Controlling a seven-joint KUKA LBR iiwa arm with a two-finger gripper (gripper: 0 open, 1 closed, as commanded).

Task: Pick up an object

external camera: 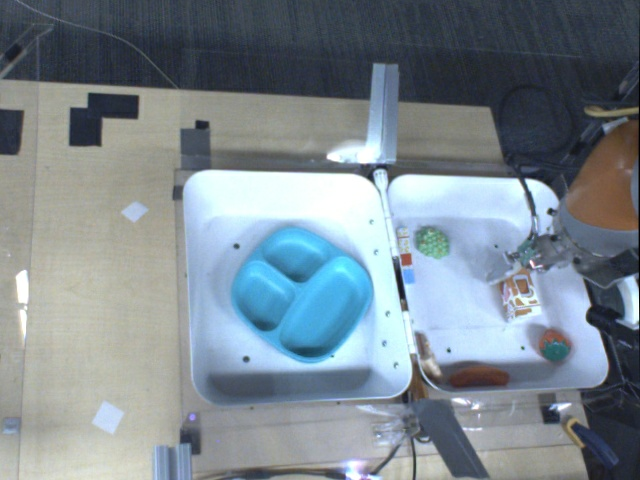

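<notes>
Pale wood-grain desk (pixel 90 298) carries two shallow white bins side by side. Left bin (pixel 210 268) holds a glossy blue divided dish (pixel 300 293), smooth moulded plastic with three rounded wells. Right bin (pixel 470 353) holds the loose pieces: a knobbly green ball (pixel 432 241), a small printed carton (pixel 521 296) (orange and white, boxy, lying tilted), a round orange-and-green toy (pixel 555 346) and a brown sausage-shaped piece (pixel 478 375) against the near wall. End effector (pixel 527 258) hangs low just above the carton; whether it is apart or together cannot be told. Judging by this, nothing is lifted yet: the grasp and the lift both remain.
</notes>
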